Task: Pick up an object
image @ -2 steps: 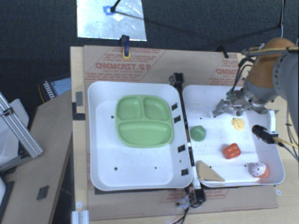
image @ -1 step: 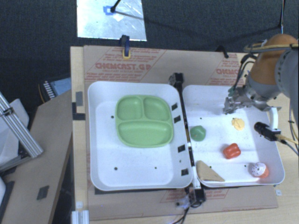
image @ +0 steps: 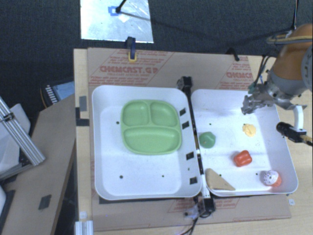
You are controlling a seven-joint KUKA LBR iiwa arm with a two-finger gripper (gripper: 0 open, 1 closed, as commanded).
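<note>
The right bin (image: pixel 230 99) holds a small yellow piece (image: pixel 249 129), a green round object (image: pixel 207 139), a red pepper-like toy (image: pixel 242 158), a tan wedge (image: pixel 218 180) at the front edge, and a white-and-orange item (image: pixel 269 177) in the front right corner. My gripper (image: pixel 247 106) hangs over the back right part of this bin, just behind the yellow piece and apart from it. Nothing shows between its fingers.
The left bin (image: pixel 105 170) carries a green divided plate (image: pixel 150 127). A row of black clips (image: pixel 190 136) runs along the wall between the bins. Cardboard (image: pixel 146 67) lies under both bins, with a silver sheet (image: pixel 115 13) behind.
</note>
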